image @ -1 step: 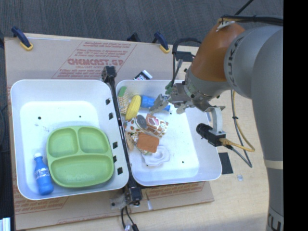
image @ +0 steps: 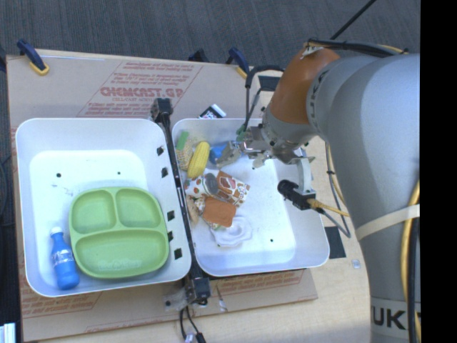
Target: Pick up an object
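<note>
While the grey arm [image: 357, 120] is reaching in from the right of the frame, its hand [image: 251, 147] is sitting low over the upper part of the right bin [image: 300, 241], just right of the frame's centre; whether it is spread or pressed together I cannot tell, since the wrist with its orange band [image: 296, 84] is covering most of it. Nothing is showing as pinched in it.

Just to the left of the hand, a small blue item [image: 218, 151] is lying against a yellow corn cob [image: 198, 158], which is resting tilted near the bin's upper left wall. Below these, a brown-and-white patterned packet [image: 230, 186] is lying beside a small round greyish piece [image: 210, 184], and an orange-brown block [image: 219, 211] is lying just under them, touching a clear crumpled wrapper [image: 234, 233]. All of these loose objects are crowding the left half of the right bin.

Further left, the left bin [image: 43, 141] is holding a green divided plate [image: 118, 231] and, at its lower left corner, a blue bottle [image: 63, 259] lying just beside the plate. Both bins are sitting on a cardboard sheet [image: 136, 84] with red print on the tabletop, with blue clamps [image: 32, 56] gripping its upper edge.
</note>
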